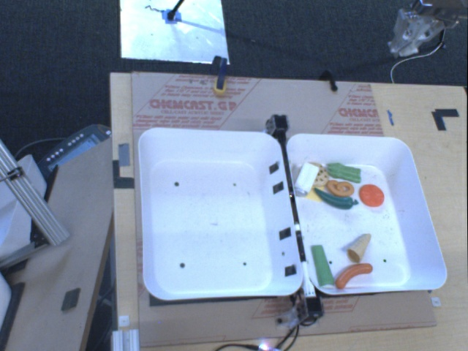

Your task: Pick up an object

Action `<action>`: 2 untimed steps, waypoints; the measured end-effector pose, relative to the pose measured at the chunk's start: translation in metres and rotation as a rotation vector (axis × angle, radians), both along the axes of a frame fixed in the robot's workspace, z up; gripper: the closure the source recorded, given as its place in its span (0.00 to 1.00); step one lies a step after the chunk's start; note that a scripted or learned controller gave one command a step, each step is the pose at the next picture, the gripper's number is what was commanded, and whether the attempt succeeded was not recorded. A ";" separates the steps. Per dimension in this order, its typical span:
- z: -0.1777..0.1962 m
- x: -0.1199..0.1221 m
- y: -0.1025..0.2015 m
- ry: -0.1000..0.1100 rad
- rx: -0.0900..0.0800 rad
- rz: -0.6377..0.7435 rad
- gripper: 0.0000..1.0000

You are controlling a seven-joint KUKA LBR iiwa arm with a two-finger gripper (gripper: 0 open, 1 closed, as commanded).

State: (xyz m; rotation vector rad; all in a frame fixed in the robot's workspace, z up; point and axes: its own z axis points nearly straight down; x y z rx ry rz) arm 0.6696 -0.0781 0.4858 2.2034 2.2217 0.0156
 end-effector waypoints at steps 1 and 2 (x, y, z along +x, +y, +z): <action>-0.104 -0.001 0.033 0.020 0.003 -0.002 1.00; 0.060 -0.018 0.064 -0.004 0.002 0.001 1.00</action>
